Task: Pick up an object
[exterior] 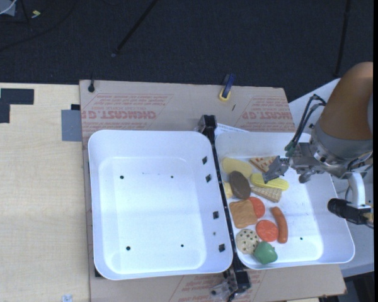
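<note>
Camera view, read from left to right: the pale wooden desk (pixel 31 187) comes first, then the shallow white left bin (pixel 152 145), well to the left of the end effector (pixel 278 169), with nothing of the task in it. The shallow white right bin (pixel 327 247) holds all the candidates, a cluster of small toy food pieces lying to the left of and below the end effector.

Leftmost is a dark brown oval piece (pixel 240 184) resting on a pale yellow piece (pixel 234 166), both just left of the end effector. Below them lie a tan square toast-like piece (pixel 242 213), a round speckled cookie piece (pixel 246 239), a green rounded piece (pixel 265 253), a red-orange round piece (pixel 267 230) and an orange sausage-shaped piece (pixel 280 224), all near one another.

Directly under the tip sits a bright yellow corn-like piece (pixel 271 182), touching or nearly touching it, with a tan wafer piece (pixel 268 194) just below and a triangular crust-coloured piece (pixel 262 163) just to its left.

How far the tip is open, and whether it has hold of anything, I cannot tell; it is too small and dark.

These pieces look like light, stiff moulded plastic, probably smooth and somewhat slippery, not fragile. The yellow corn-like piece seems best taken across its narrow width, at mid-length.
</note>
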`<action>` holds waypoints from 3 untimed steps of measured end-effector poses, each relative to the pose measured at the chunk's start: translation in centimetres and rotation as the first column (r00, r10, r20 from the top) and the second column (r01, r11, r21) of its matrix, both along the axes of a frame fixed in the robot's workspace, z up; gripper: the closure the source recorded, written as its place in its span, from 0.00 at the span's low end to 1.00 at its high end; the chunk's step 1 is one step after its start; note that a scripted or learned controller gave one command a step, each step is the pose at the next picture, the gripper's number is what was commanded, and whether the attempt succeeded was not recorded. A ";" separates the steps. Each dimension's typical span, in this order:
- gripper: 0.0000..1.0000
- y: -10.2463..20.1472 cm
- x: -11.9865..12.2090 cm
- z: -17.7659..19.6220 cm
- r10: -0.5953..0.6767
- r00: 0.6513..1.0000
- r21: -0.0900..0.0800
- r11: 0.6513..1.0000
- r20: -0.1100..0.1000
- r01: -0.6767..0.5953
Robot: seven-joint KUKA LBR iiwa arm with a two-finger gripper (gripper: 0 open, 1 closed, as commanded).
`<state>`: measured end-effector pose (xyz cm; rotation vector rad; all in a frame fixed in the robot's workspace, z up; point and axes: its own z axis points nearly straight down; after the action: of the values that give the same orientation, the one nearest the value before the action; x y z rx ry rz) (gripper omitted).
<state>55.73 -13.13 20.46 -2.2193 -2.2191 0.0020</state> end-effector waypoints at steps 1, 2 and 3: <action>0.00 4.6 0.1 -10.7 -0.001 1.000 -0.001 1.000 0.000 0.001; 0.00 4.9 -3.4 -11.8 0.000 1.000 0.000 1.000 -0.003 0.000; 1.00 4.7 -3.3 -10.7 -0.008 1.000 0.001 1.000 -0.002 0.008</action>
<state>52.39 -8.48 9.72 -2.2270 -2.2090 0.0030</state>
